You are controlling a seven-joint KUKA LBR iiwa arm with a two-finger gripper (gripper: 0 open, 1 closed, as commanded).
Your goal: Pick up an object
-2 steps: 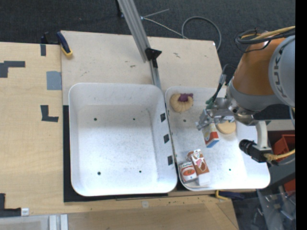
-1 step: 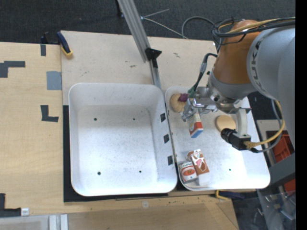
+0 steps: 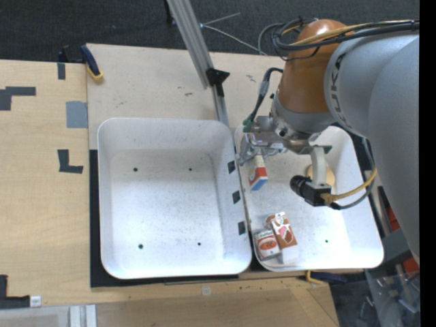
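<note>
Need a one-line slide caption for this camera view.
KUKA arm's gripper poised over a small red, white and blue carton in the right bin, two more cartons near its front edge.

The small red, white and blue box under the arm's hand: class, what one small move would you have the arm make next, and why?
Probably a slow, straight lift. The gripper sits at the top of the small box in the right bin, by its left wall, but whether it holds the box is unclear. A short rise would show this, and keep it away from the two cartons nearer the front.
</note>
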